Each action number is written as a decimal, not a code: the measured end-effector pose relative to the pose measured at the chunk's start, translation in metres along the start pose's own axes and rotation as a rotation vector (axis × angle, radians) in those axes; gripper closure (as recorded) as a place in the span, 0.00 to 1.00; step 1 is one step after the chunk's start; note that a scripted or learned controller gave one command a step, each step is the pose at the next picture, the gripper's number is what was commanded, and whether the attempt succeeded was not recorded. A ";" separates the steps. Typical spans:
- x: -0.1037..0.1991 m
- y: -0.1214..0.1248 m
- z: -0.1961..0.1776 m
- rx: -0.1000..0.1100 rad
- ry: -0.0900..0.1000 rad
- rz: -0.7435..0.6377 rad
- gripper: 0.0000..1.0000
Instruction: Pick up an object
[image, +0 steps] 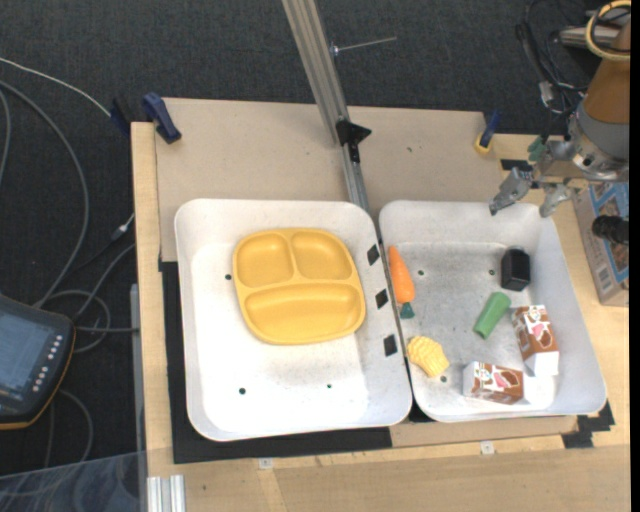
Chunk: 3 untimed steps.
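Note:
My gripper hangs above the far right corner of the right bin, its two fingers spread apart with nothing between them. Below it in that bin lie a black block, a green cylinder, an orange carrot, a yellow corn-like piece and two brown-and-white cartons. The black block is the nearest object to the gripper.
The left bin holds a yellow divided plate. A slanted metal post rises from between the bins at the back. A blue box stands on the bench right of the right bin.

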<state>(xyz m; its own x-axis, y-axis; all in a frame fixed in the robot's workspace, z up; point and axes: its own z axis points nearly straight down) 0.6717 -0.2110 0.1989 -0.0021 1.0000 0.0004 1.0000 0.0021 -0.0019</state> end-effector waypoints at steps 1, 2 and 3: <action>0.000 0.000 0.000 0.000 -0.001 0.000 0.00; 0.004 -0.010 0.056 0.005 0.002 0.001 0.00; 0.006 -0.011 0.109 0.005 0.001 0.000 0.00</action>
<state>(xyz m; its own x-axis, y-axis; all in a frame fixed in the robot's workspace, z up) 0.6609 -0.2054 0.0899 -0.0017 1.0000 0.0017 1.0000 0.0017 -0.0069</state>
